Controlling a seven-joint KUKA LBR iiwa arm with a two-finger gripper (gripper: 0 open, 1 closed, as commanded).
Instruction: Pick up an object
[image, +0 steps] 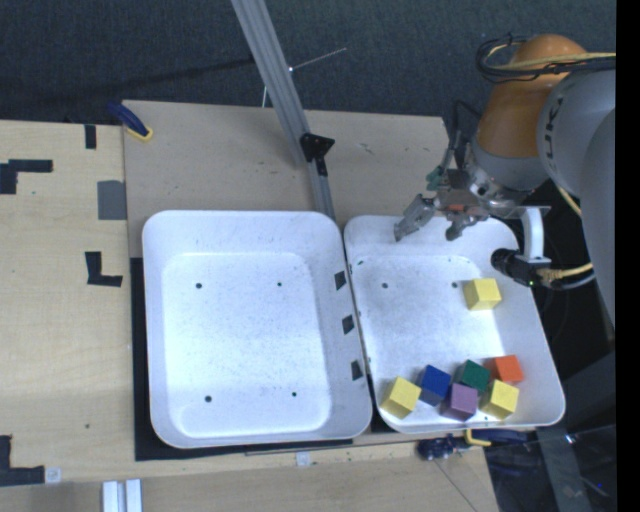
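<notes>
1. The gripper (432, 224), fingers spread and grasping nothing, hangs over the far edge of the right bin (400, 300).
2. Nearest target: a lone yellow cube (482, 293), toward the bin's right edge, nearer the camera than the fingers.
3. Six more cubes (455, 387) crowd the bin's near edge, well apart from the gripper.

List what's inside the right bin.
In the right bin: a lone yellow block, and along the near wall a cluster of yellow, blue, purple, green, orange and yellow blocks. The claw covers the far rim.
</notes>
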